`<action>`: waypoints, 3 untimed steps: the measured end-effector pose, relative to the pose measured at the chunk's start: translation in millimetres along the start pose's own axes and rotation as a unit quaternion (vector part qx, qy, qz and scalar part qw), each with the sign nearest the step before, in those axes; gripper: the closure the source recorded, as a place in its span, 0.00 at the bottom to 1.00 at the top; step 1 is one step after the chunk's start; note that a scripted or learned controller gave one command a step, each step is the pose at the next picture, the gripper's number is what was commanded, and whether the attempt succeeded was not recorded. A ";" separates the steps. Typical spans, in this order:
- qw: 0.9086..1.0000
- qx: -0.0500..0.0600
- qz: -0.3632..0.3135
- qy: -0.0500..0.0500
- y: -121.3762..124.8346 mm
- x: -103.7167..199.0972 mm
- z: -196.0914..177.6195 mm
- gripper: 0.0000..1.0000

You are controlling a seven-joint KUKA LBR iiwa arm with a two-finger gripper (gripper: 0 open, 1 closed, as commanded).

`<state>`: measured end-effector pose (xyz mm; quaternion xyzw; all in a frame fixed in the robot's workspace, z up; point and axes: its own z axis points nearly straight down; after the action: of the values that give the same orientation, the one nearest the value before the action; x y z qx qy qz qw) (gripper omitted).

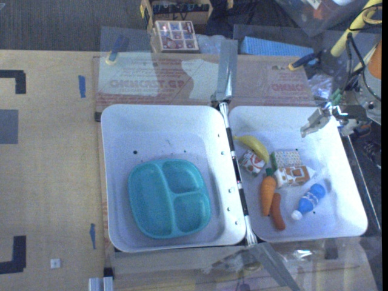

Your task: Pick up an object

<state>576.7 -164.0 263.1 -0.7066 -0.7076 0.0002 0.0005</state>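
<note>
The right bin (273, 123) holds several small items. A yellow banana (253, 145) lies near its left wall beside a small red-and-white carton (251, 162). An orange carrot (267, 194) and a brown sausage (277, 211) lie below them. A brown-and-white box (293, 176), a checkered packet (287, 158) and a blue bottle (310, 200) sit toward the middle. My gripper (312, 125) hovers over the bin's upper right area, above and to the right of the items, with nothing seen in it.
The left bin (157, 129) holds a teal divided plate (170, 197). Cardboard sheets (151, 80) and a small box (176, 35) lie behind the bins. Cables and arm hardware (357, 96) crowd the right edge.
</note>
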 end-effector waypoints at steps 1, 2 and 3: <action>0.999 -0.008 0.035 -0.003 -26.6 -38.8 137.5 0.00; 1.000 -0.021 0.020 -0.006 -66.6 -22.3 152.6 0.00; 0.999 -0.034 -0.029 -0.014 -77.9 -11.3 153.3 0.00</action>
<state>498.6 -175.4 109.9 -0.6853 -0.7273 -0.0141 -0.0338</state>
